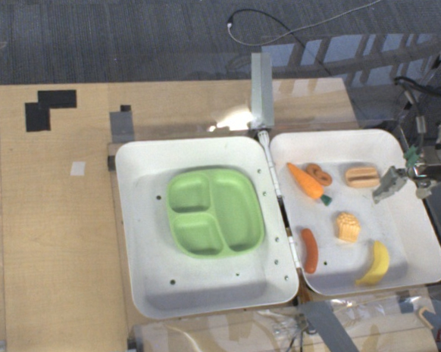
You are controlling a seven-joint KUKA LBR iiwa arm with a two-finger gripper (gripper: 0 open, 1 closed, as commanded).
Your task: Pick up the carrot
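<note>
Bench (51,245) of pale wood — grey carpet (118,28) behind — carrot (306,181) lies untouched; tool (388,184) state unclear.

bench (59,245): light wood; bears left bin (146,291) | right bin (421,258), touching side by side; black patches (48,107) far-left

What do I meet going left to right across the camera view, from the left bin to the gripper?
Green three-compartment plastic tray → red toy sausage → orange toy carrot → yellow toy corn cob → toy hot dog bun → yellow toy banana → gripper.
</note>
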